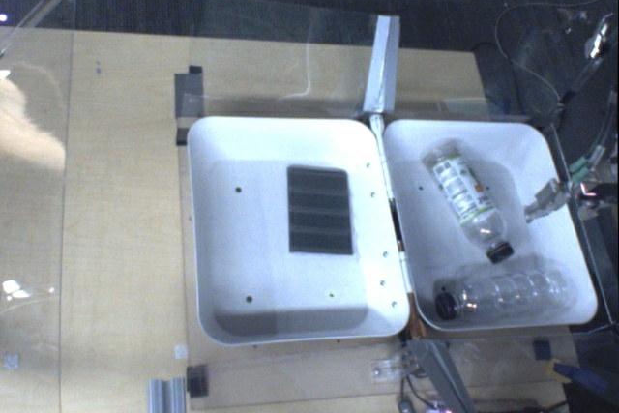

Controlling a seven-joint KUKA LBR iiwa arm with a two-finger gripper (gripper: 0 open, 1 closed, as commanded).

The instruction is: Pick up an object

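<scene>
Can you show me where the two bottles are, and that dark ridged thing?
Labelled bottle (pixel 462 191), camera view, on its label.
Clear bottle (pixel 508 292), camera view, on its ribbed body.
Dark pad (pixel 320 210), camera view, on its middle.

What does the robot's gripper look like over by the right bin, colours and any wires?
Only a little of it is in frame. The gripper appears as a slim, pale grey metal piece at the right bin's far rim. Just behind it are small green and red parts, too blurred to identify. Thin dark cables loop above, but it's unclear whether they belong to the arm.
</scene>
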